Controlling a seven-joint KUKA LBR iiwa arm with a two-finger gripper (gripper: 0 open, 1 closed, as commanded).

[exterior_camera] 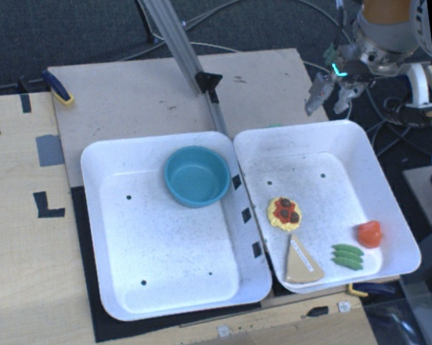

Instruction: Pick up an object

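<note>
Nearest you, a sandwich wedge (301, 263) lay along the right bin's (371, 147) front edge. Your end effector (330, 96) hovered beyond that bin's far edge, fingers apart and empty, the wedge diagonally forward.

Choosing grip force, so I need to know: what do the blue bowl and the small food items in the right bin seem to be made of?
The blue bowl looks like smooth moulded plastic: uniform colour, soft sheen. The red piece, green pods, wedge slice and yellow round piece look like toy food, probably plastic or rubber: flat, saturated colours. Hardness cannot be judged.
</note>
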